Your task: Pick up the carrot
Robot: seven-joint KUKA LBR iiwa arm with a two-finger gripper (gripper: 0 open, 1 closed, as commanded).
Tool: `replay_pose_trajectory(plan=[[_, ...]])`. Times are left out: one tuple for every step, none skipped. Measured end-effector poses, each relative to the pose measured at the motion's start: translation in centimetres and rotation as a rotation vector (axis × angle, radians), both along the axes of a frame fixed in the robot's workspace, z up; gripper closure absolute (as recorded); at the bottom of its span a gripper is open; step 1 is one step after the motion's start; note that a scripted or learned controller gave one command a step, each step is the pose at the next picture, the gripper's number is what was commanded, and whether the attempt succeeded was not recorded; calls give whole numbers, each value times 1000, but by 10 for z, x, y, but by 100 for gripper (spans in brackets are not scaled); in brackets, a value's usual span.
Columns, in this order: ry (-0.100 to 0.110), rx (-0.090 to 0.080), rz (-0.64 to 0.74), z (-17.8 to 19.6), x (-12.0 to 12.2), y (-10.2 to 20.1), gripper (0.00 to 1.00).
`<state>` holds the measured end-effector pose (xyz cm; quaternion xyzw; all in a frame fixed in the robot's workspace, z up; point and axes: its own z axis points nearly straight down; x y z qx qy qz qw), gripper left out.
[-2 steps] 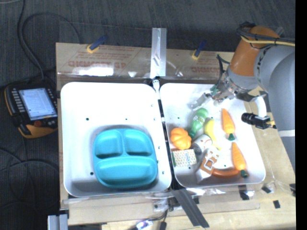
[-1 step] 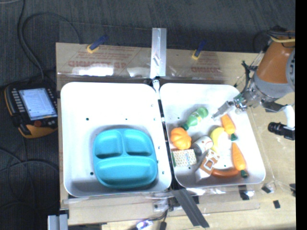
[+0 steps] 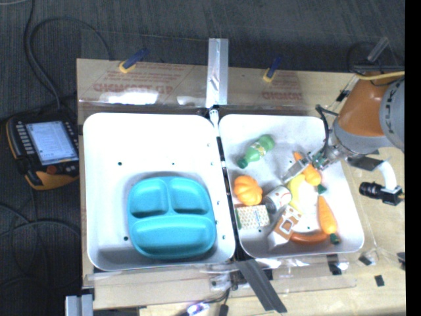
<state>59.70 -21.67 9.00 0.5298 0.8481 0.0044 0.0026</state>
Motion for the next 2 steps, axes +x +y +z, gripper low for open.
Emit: replay_pose_trajectory(plan=[[-8,1,0,11,3,1,100],[6,-3,79,113,18,52,100]])
